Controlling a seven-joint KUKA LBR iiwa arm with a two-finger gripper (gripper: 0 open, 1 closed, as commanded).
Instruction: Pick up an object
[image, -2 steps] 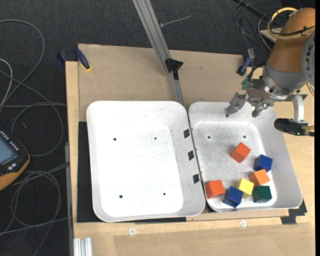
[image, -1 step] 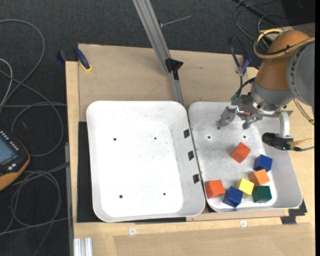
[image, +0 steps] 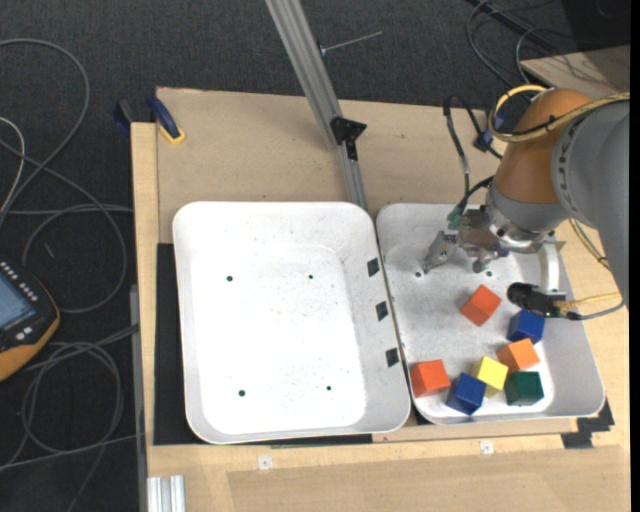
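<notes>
Partly arm-hidden, jaws spread over right bin, nothing between.

robotics lab | plywood bench | loose floor cables | teach pendant

No readable text, labels, brands, numbers or signs anywhere in the camera view. Handheld pendant at 9 o'clock has a lit screen, content too small and blurred to read. Coloured blocks at 5 o'clock in the right bin have plain faces, no markings. Left bin shows dark dots only, not characters. Black clips between the bins carry no legible print. Arm at 2 o'clock, grey with orange band, no logo legible. Wooden bench and metal pole at 12 o'clock unmarked.
</notes>
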